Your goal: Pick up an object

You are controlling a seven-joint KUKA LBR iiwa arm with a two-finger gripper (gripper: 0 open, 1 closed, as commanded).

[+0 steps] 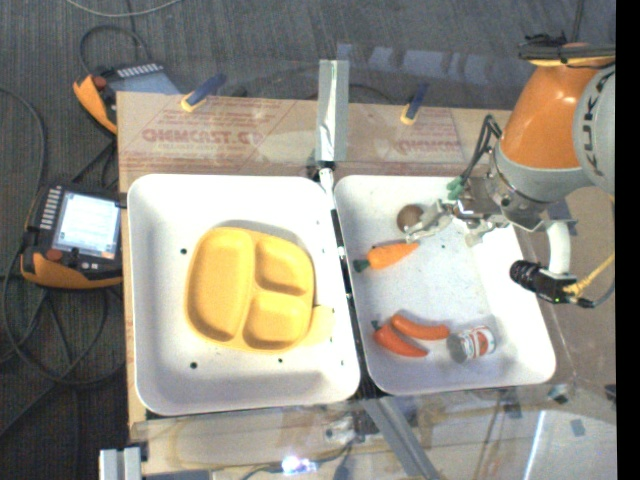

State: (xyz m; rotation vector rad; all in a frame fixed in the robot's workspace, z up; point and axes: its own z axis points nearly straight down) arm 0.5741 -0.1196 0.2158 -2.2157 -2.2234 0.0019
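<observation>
Carrot: a toy carrot point(392, 256), orange with a small green stub at its left end, lies on its side in the upper left part of the right bin point(520, 363), tip pointing up and to the right.
Brown piece: one small round brown thing point(409, 216) sits just above the carrot, close to the silver fingers.
Tool: the tool point(438, 220) hangs over the upper middle of the right bin, reaching leftward from the grey wrist; from here I cannot tell whether its fingers are spread or pressed together, and I see nothing caught between them.
Sausages: two red-orange sausage shapes point(408, 334) lie touching each other in the lower part of the right bin.
Can: one small can point(472, 344), red label and silver end, lies on its side just right of the sausages.
Right bin count: five things in all, one carrot, one brown piece, two sausages, one can.
Left bin: the left bin point(160, 368) holds a single yellow tray point(252, 288) with three compartments, nothing in them.
Desk: both bins sit side by side on the desk point(230, 133).
Floor: one handheld pendant point(75, 234) with a lit screen lies on the floor to the left.
</observation>
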